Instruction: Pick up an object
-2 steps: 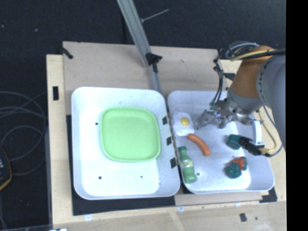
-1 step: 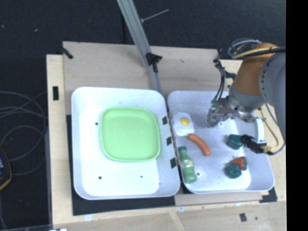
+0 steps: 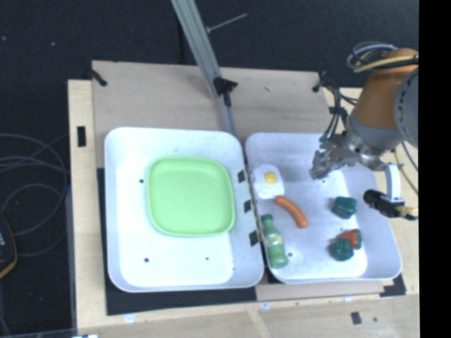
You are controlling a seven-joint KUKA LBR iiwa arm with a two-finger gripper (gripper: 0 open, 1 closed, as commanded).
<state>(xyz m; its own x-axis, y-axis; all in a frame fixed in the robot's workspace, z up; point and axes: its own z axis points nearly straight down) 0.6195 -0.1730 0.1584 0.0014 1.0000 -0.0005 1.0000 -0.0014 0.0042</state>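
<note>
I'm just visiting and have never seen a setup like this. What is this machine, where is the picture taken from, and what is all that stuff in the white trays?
You are looking down at a slant from a camera fixed above a bench. The grey and orange shape at the right is a robot arm; its gripper hangs over the right bin, and nothing shows between its fingers. That bin holds toy food: a fried egg, an orange sausage, a green bottle, a dark green piece and a green and red piece. The left bin holds a light green square plate.
</note>
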